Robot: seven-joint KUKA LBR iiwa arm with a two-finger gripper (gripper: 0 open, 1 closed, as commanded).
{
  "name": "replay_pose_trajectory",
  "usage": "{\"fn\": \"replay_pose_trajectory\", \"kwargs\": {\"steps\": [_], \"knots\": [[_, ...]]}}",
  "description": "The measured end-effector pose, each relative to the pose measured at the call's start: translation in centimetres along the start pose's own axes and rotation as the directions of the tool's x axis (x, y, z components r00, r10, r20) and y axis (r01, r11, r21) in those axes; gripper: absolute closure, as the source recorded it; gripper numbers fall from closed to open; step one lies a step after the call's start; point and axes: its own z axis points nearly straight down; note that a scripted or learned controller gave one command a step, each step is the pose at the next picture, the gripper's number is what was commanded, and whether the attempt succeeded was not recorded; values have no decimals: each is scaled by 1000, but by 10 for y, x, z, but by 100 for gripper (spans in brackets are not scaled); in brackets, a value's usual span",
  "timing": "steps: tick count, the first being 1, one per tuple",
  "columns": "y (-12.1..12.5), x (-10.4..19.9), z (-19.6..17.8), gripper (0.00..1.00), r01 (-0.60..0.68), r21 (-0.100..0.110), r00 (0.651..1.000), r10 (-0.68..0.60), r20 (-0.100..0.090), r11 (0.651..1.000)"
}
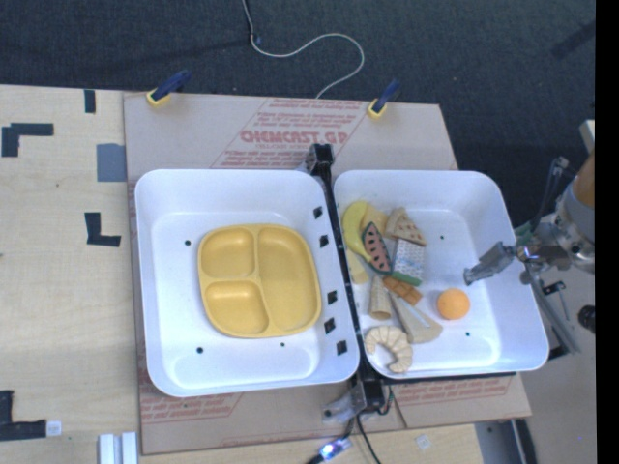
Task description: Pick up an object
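The right bin point(503, 211) holds a pile of toy food along its left side. In it are a yellow banana point(354, 222), a watermelon slice point(377, 246), a wedge of bread point(405, 227), a small white carton point(410, 258), a carrot point(400, 289) and a shrimp point(391, 347). An orange ball point(453, 304) lies apart, nearer the bin's middle. My gripper point(491, 262) reaches in over the bin's right wall, just up and right of the orange ball. Nothing shows in its grasp.
The left bin point(160, 288) holds a yellow divided plate point(258, 280). A black divider with clips point(334, 259) runs between the bins. The arm's wrist and cables point(566, 245) hang over the right rim. Blue and yellow clamps point(166, 87) pin the cardboard at the back.
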Motion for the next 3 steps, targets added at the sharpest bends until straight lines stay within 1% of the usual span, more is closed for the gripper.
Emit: {"fn": "replay_pose_trajectory", "kwargs": {"steps": [1, 2, 3], "knots": [[3, 1, -7, 0, 5, -12, 1000, -5, 4, 1000], [7, 4, 38, 0, 5, -9, 1000, -5, 3, 1000], [-1, -3, 89, 0, 4, -7, 1000, -4, 2, 1000]]}}
